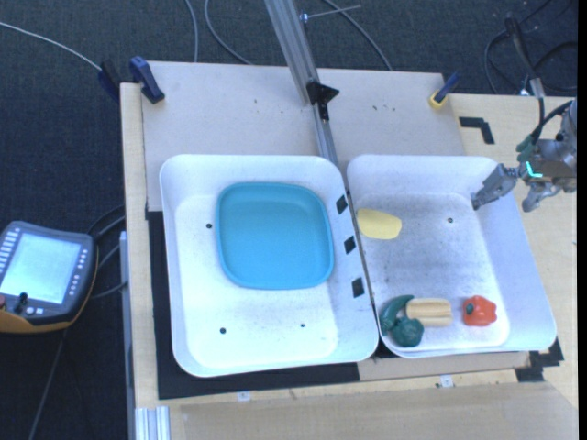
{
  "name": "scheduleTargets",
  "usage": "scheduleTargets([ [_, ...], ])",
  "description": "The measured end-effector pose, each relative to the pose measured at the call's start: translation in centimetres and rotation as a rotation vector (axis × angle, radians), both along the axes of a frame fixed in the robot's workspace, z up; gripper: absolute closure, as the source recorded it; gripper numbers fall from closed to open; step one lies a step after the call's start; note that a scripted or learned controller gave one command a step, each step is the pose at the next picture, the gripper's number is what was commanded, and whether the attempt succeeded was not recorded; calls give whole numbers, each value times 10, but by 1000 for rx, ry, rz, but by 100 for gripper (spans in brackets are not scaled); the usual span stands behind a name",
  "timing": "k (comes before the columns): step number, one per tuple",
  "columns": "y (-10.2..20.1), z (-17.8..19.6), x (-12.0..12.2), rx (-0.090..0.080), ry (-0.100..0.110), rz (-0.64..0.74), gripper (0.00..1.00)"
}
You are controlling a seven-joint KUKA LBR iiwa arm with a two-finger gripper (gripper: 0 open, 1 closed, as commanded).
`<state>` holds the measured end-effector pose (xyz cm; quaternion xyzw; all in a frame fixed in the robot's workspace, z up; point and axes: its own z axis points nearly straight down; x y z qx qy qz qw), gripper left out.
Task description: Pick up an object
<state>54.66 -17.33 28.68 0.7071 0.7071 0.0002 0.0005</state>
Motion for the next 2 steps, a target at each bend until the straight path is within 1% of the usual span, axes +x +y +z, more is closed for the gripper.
scheduleTargets([
  [1, 0, 0, 0, 0, 0, 0, 0],
  [2, -2, -58, -9, 1, 5, 0, 0],
])
